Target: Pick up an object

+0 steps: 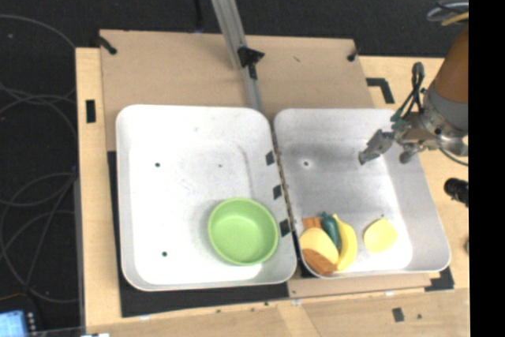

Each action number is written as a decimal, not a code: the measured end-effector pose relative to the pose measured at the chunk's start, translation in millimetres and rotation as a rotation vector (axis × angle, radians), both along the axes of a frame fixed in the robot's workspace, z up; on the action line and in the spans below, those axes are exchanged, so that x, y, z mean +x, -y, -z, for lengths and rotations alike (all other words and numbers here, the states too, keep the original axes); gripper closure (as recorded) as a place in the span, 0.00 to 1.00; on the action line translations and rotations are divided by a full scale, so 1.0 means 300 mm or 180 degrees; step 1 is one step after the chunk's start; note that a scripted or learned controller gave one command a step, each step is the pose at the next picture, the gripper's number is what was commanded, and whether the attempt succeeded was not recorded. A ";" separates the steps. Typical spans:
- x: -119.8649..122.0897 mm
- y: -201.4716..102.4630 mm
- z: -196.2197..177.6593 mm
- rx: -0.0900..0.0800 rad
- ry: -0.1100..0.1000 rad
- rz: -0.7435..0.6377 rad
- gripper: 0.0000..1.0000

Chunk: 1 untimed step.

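A green bowl [243, 230] sits in the left bin [158, 138] near its front right corner. In the right bin [331, 138], at the front left corner, lies a cluster of toy food: an orange-brown piece [319, 257], a yellow banana-like piece [346, 244] and a dark green piece [331, 230]. A yellow lemon-like object [380, 235] lies just right of them. My gripper [388, 149] hangs over the right side of the right bin, open, with nothing between its fingers. It is well behind the food items.
A grey metal pole [225, 8] slants up from behind the bins. The bins rest on a tan board [197, 67] with black corner marks. Cables lie on the dark floor at the left.
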<state>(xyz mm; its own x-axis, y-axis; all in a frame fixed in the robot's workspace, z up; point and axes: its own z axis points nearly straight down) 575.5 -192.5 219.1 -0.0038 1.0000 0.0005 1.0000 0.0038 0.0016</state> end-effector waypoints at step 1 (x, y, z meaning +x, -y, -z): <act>0.000 0.000 0.000 0.0000 0.0000 0.0000 0.00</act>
